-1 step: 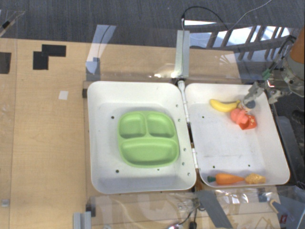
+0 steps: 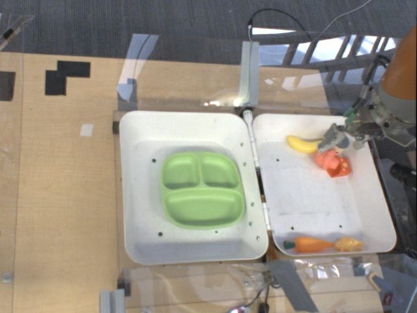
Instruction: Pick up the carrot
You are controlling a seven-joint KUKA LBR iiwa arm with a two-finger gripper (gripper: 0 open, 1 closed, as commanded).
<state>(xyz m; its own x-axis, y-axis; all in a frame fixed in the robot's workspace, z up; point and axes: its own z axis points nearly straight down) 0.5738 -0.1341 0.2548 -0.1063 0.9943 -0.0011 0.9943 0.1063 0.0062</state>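
Bench [image 2: 58, 175] of pale wood carries two shallow white bins side by side. The left bin [image 2: 140, 175] holds a green divided plate [image 2: 202, 189] with three compartments, lying flat near the middle of the bin. A narrow seam separates this bin from the right bin [image 2: 313, 194]. In the right bin, the carrot [image 2: 314, 244] lies along the near wall, orange, with its green end pointing left. Just beside it on the right, almost touching its tip, sits a small yellowish piece [image 2: 349, 244]. Toward the far side of the same bin, a yellow banana [image 2: 301, 144] lies with one end close to a red item [image 2: 334, 163]. The gripper [image 2: 339, 139] hangs over the far right part of this bin, right above the red item and next to the banana's end, well apart from the carrot. Whether its fingers are open or closed cannot be told at this angle. The grey arm with its orange band [image 2: 399, 77] enters from the right edge.
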